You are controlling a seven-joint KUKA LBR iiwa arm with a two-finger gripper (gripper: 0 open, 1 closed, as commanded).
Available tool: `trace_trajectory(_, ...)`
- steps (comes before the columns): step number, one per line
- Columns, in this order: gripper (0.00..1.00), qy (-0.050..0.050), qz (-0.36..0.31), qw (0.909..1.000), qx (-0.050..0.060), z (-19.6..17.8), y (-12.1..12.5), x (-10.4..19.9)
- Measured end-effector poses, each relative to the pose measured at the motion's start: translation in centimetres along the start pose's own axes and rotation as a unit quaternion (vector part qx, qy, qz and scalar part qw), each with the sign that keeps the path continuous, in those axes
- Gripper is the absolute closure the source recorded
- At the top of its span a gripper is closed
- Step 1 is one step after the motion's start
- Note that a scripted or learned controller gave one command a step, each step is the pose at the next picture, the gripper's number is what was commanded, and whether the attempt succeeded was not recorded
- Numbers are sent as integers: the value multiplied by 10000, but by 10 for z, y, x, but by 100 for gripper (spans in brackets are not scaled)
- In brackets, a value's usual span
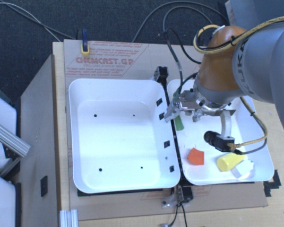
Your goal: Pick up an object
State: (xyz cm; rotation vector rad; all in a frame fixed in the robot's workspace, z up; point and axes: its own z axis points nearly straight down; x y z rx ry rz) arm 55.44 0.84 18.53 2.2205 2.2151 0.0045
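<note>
1. Arm [267, 56]: grey, with orange band [217, 65] above the wrist; reached in from the right and hung over the right bin [253, 126]
2. Claw [178, 111]: sat low at the right bin's left wall, beside the divide between the two bins; whether it was wide, narrow or holding anything could not be told, as the wrist hid much of it
3. Green piece [179, 124]: small, just under the claw and hard against the right bin's left wall; touching or merely beside the claw could not be told
4. Orange block [195, 156]: lay on the right bin's floor, near its front edge, apart from the claw
5. Yellow piece [228, 162]: lay in the right bin's front right part, right of the orange block
6. White piece [242, 170]: small, just beside the yellow piece at the front right corner; hard to make out against the white floor
7. Left bin [75, 126]: white, shallow, four dark dots on its floor
8. Surface [108, 56]: tan board with red print under both bins; blue and yellow clamp [85, 42] at its far edge
</note>
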Motion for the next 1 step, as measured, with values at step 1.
trace_trajectory(1, 0, 24, -33, 10000, 48, -11, -28, 36)
